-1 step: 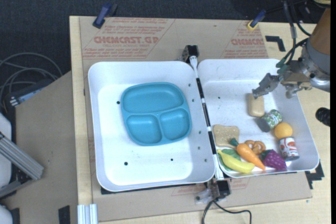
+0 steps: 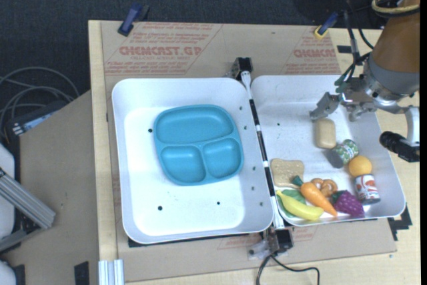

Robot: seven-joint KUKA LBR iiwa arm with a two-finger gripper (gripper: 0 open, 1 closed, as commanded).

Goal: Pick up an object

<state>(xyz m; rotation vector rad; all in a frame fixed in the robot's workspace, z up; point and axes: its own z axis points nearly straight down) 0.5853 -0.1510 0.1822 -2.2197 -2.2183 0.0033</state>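
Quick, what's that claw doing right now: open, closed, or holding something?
Gripper: open, holding nothing, hovering in the right bin just above the tan block.
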